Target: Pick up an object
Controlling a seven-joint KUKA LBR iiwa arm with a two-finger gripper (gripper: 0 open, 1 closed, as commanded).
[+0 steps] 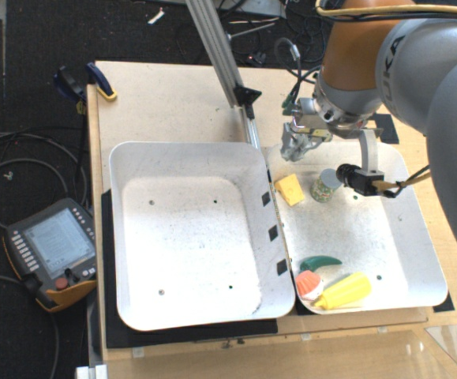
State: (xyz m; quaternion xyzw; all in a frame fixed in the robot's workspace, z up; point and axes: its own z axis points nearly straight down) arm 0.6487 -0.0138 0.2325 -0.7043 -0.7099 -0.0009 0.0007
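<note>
Your gripper [295, 150] hangs over right bin [417, 251], finger state unclear. Yellow block [290, 189] just below it; small jar [324, 186] beside, lower right.

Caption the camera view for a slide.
KUKA arm's tool hovers at the right bin's far edge, near a yellow block; more items lie at its near edge.
</note>
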